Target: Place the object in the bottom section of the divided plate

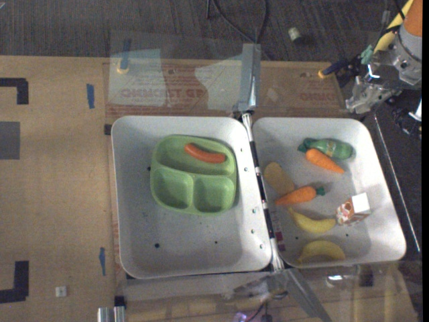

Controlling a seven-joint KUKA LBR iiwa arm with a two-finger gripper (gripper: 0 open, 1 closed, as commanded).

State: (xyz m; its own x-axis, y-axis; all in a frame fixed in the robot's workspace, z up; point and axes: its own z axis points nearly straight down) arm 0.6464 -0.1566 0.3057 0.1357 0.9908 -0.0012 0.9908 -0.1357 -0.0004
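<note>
From the top-right corner, my grey two-finger gripper [367,94], finger state unreadable, sits well apart from the green divided plastic plate [194,175], far left and lower.

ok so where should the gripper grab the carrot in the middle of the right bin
Grip the carrot across its thick orange middle, coming straight down from above. It lies flat and slanted, leafy end up-right, with bare bin floor on both long sides; the banana sits just below.
</note>
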